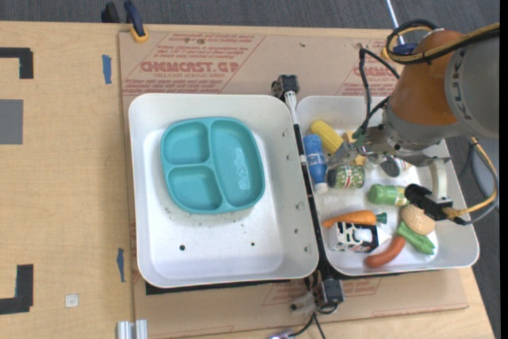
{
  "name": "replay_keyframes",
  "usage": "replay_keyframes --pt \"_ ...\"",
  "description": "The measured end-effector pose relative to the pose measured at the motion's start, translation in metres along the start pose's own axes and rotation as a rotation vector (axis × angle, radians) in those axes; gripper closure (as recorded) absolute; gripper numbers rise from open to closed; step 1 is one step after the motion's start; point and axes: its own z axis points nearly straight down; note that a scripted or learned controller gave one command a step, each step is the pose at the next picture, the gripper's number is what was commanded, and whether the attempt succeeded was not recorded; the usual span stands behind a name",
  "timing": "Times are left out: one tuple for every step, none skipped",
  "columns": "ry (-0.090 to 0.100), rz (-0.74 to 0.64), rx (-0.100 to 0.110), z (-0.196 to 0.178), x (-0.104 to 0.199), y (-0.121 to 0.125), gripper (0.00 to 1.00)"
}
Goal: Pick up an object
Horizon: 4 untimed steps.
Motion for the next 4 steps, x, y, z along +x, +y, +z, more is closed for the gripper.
replay_keyframes --pt "0.000 0.099 -0.002 0.001 0.000 -0.002 0.00" --pt "-0.001 0.050 -0.002 0.001 0.000 -0.002 0.00" --pt "0.002 0.079 0.022 0.009 0.001 -0.009 0.00" --pt "0.001 0.292 0.033 0.027 -0.013 0.051 0.00"
